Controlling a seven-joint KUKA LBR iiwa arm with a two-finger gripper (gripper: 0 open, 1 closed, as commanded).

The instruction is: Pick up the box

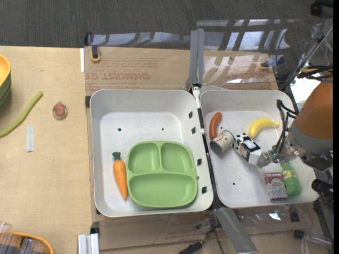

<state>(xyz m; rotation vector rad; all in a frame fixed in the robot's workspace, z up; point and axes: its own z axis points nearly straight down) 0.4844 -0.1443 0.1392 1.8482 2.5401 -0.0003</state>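
A small pink and white box (275, 186) lies flat near the front right of the right bin (233, 189). A black and white carton (247, 146) lies tilted in the middle of that bin. My gripper (269, 156) hangs low between the two, just off the carton's right end and a little behind the pink box. The arm's orange band (318, 112) is above it at the right edge. Nothing visibly sits in the gripper.
In the right bin there are also a red sausage (214, 125), a tipped can (222, 142), a banana (262, 126) and a green bottle (290, 179) beside the pink box. The left bin (106, 142) holds a green divided plate (161, 174) and a carrot (120, 175).
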